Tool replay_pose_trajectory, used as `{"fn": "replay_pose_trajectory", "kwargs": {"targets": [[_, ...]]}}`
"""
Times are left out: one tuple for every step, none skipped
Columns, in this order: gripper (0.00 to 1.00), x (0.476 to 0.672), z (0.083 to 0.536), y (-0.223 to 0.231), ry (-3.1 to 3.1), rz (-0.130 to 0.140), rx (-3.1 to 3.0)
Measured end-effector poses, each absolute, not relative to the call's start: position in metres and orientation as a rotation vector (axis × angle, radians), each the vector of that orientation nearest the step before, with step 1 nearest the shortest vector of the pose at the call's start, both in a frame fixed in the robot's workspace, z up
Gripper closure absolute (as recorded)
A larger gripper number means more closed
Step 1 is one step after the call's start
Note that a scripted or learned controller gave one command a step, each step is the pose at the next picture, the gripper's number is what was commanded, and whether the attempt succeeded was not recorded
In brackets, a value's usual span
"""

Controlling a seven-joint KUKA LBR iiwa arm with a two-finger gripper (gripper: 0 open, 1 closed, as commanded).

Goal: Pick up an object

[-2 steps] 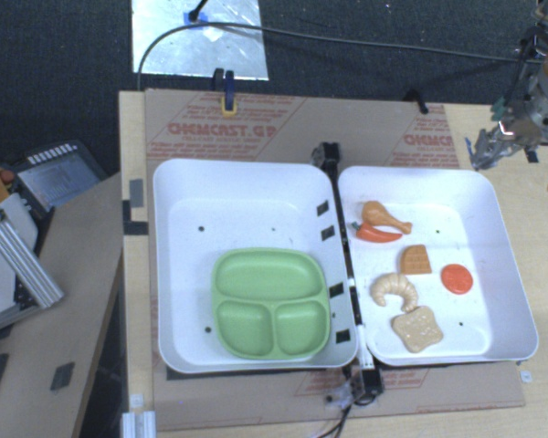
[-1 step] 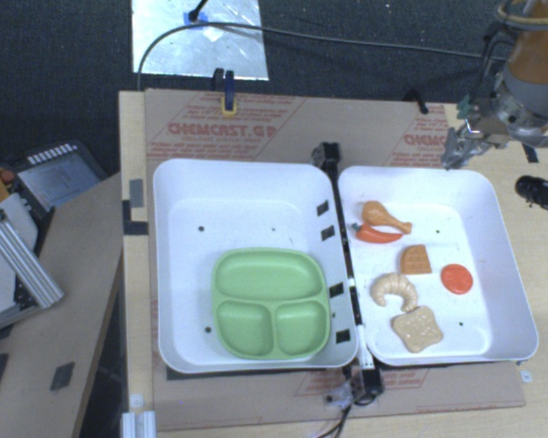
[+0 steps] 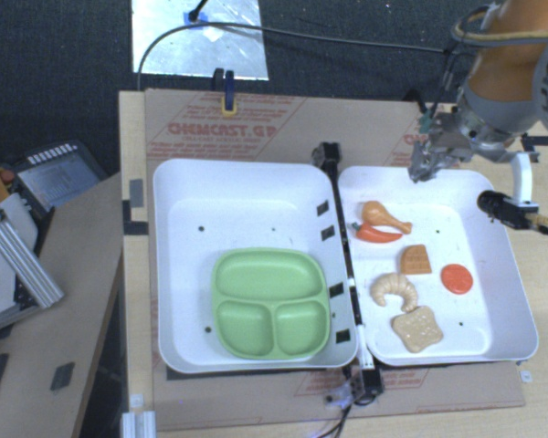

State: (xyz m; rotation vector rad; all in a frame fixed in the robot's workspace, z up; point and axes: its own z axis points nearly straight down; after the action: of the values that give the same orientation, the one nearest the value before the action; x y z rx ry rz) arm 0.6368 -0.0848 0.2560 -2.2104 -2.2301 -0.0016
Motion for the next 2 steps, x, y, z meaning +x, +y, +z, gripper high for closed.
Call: {"fn": "replay_pose_trajectory", "kwargs": {"targets": [[1.00, 0.629, 0.256, -0.023, -2.232, -0.003, -2.209], [1.00, 0.626, 0.252, 0.020, -2.230, -0.002, -2.211]]}}
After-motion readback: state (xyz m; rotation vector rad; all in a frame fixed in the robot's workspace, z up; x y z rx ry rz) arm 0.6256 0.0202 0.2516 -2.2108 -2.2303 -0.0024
